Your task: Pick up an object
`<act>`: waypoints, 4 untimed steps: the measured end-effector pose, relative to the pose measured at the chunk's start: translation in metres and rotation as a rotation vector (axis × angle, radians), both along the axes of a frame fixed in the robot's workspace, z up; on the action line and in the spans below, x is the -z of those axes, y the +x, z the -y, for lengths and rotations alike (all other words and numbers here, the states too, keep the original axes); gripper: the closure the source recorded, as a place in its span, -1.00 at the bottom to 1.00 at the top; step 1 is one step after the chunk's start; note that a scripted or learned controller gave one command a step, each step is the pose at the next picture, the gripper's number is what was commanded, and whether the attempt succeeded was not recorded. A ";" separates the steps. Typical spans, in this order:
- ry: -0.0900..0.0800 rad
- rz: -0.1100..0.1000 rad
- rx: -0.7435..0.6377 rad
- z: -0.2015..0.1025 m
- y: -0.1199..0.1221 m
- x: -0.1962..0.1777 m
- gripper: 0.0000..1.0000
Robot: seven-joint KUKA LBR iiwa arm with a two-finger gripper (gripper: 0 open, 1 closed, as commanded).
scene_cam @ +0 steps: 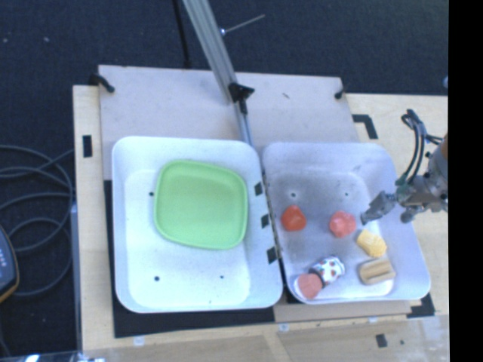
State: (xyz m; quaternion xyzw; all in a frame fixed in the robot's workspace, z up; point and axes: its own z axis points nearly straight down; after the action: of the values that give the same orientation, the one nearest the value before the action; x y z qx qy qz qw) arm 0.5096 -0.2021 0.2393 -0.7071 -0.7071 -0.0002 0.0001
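1. The arm is cut off at the right edge; just its wrist and gripper [386,206] reach in over the right bin [317,164]. Its state is impossible to tell from here.
2. Nothing is visibly held by it.
3. The pickable things lie in the right bin: an orange ball [293,219], a red piece [342,224], a yellow piece [371,242] just below the gripper, a tan block [376,271], a small patterned item [329,269] too blurred to identify, and a pink disc [309,284].
4. The left bin [136,225] holds a green plate [201,204].
5. A metal bar [211,40] slants down from the top to between the bins.
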 end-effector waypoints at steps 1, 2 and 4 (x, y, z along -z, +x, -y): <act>0.000 -0.003 0.001 0.000 -0.002 0.042 -1.00; 0.000 -0.004 0.000 -0.010 -0.006 0.093 -1.00; -0.001 0.004 0.002 -0.009 -0.004 0.127 1.00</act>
State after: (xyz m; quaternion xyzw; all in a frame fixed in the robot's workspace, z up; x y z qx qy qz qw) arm 0.5052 -0.1930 0.1124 -0.7077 -0.7065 -0.0015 -0.0018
